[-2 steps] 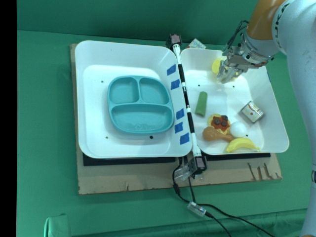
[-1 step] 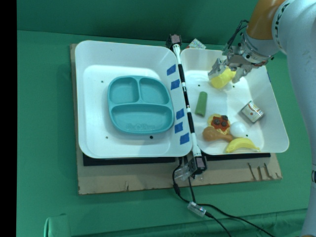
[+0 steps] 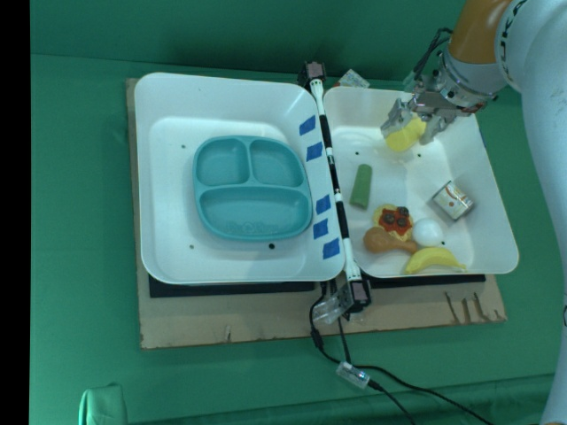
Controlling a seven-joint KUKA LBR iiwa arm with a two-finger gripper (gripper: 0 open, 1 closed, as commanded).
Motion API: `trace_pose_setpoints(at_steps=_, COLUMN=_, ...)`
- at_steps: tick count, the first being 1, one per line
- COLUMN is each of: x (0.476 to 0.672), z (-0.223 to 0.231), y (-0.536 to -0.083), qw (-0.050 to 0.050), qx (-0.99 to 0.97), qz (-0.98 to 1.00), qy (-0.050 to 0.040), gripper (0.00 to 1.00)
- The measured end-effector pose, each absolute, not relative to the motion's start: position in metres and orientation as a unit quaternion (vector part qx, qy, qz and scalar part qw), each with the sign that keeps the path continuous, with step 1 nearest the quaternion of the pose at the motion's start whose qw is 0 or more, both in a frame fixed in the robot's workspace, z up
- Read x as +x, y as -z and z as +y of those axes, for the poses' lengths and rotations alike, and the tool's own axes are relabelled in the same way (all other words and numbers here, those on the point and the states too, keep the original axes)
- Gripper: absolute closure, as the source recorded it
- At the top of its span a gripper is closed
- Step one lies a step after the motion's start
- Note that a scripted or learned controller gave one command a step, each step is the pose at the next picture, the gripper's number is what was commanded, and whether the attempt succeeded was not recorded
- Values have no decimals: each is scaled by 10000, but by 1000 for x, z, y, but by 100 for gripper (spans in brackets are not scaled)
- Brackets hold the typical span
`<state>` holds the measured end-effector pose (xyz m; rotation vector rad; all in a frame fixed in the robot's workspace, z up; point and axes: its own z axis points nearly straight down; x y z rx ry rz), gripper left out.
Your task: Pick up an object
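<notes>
Toward two o'clock in the camera view, over the far part of the right bin (image 3: 496, 237), the gripper (image 3: 413, 122) hangs from the grey arm (image 3: 540, 78) with its orange band (image 3: 485, 16), and its two fingers are closed around a yellow object (image 3: 407, 135) that sits between them, held above the bin's white floor. Below it, toward the bin's centre, a green block (image 3: 361, 186) lies lengthwise near the divider (image 3: 335, 184). At about four o'clock a small silver can (image 3: 452, 200) lies tilted on its side, apart from the other pieces. Closer to five o'clock a cluster sits together: a pizza slice toy (image 3: 393, 220) with dark toppings, a white egg (image 3: 428, 232) just beside it, a brown drumstick (image 3: 386, 241) touching the slice's near edge, and a banana (image 3: 433, 259) at the near rim. At nine o'clock from the divider, the left bin (image 3: 168, 104) holds a teal divided plate (image 3: 252, 187) with three compartments, lying flat. Blue tape squares (image 3: 317, 180) run along that bin's right rim. Cables (image 3: 372, 383) trail off the cardboard base (image 3: 230, 321) toward six o'clock
</notes>
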<state>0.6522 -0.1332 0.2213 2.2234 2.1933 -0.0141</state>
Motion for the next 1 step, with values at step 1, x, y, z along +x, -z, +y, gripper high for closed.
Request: trace_pose_setpoints(at_steps=1, x=624, z=-107, y=-338, qw=72, qx=7086, qz=7055, qy=-40, gripper=100)
